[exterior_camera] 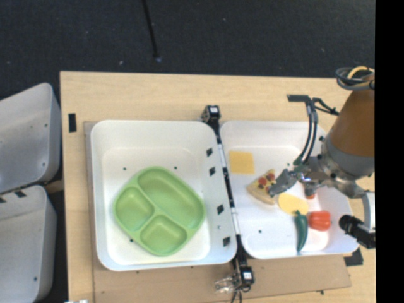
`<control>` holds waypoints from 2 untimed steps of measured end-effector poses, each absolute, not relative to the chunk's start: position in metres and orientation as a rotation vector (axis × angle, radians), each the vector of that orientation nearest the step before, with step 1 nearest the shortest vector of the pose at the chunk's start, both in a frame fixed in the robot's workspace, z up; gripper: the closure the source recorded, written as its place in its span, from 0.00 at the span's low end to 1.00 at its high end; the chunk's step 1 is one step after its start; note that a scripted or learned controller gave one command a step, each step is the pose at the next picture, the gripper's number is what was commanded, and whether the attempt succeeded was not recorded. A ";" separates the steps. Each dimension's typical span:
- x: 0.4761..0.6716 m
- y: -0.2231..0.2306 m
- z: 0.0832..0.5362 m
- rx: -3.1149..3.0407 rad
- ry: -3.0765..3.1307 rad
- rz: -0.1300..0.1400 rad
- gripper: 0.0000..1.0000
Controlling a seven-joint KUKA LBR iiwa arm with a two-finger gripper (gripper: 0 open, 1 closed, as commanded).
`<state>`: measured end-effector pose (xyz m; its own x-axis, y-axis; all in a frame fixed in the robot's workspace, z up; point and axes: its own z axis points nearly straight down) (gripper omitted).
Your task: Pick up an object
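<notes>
- The grey arm with the orange band (355,128) is reaching in from the right, hanging over the right-hand shallow white bin (265,134) on the light wooden desk (158,93).
- The gripper (297,177) is sitting low over the middle of that bin, its dark parts lying just beside the toy pizza slice with red toppings (264,187); whether it is apart or together cannot be told from here, and nothing is showing clamped in it.
- The flat yellow square of toy cheese (242,162) is lying near the bin's left wall, with bare white floor above it and below it.
- The pale yellow oval piece (293,203) is resting just below the gripper, close to the pizza slice.
- The green toy chilli pepper (301,230) and the small red-orange toy pepper (319,219) are lying side by side near the bin's lower right edge.
- The lower left part of the right bin is offering the most open floor.
- The left-hand shallow white bin (113,137) is holding a green three-compartment plastic plate (160,210), sitting toward its lower middle, leaving open room along the top wall.
- The two bins are sitting edge to edge along a shared divider with black clips (221,188).
</notes>
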<state>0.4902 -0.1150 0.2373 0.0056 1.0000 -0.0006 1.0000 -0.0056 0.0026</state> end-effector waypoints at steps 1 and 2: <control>0.490 -0.115 0.237 2.226 2.214 0.002 0.00; 0.490 -0.106 0.181 2.226 2.222 -0.005 0.00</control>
